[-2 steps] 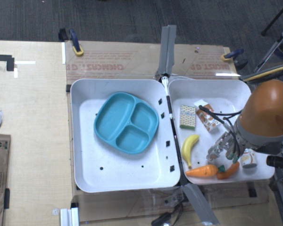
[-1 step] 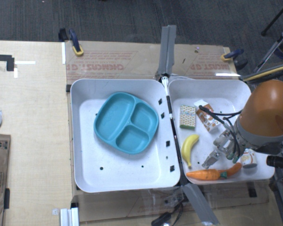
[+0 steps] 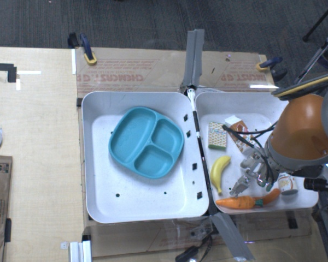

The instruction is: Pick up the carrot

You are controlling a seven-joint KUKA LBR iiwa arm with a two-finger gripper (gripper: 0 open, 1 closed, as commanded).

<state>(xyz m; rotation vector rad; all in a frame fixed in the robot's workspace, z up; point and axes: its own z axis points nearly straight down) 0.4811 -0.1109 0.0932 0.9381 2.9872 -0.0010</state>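
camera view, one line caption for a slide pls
Gripper hovers just above the carrot in the right bin, banana alongside.

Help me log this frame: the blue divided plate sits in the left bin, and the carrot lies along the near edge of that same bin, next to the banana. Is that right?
Not quite. The camera view shows the carrot along the near edge of the right bin, not the left one. The rest holds: the blue divided plate sits in the left bin, and the banana is next to the carrot.
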